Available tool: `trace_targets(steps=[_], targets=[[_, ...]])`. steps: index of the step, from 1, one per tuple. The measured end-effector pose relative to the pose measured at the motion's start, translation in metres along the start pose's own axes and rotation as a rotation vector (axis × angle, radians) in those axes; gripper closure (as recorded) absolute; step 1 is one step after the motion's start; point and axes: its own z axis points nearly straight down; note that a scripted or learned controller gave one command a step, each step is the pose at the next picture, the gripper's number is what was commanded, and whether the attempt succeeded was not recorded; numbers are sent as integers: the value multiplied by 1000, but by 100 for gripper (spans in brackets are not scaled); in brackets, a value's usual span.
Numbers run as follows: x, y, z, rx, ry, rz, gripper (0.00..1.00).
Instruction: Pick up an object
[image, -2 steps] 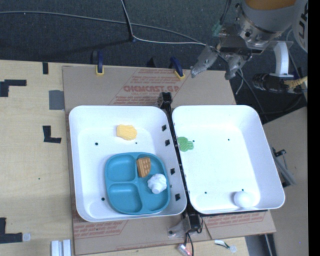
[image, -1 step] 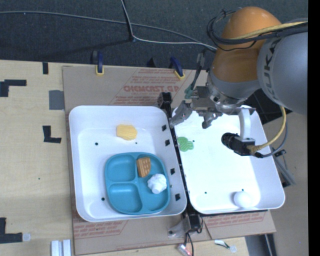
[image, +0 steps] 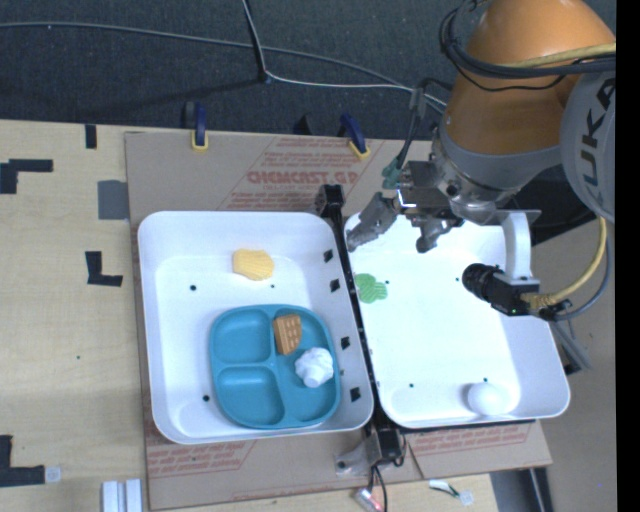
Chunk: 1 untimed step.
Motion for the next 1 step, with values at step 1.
trace_targets(steps=[1], targets=[[18, 46, -8, 6, -2, 1, 0]])
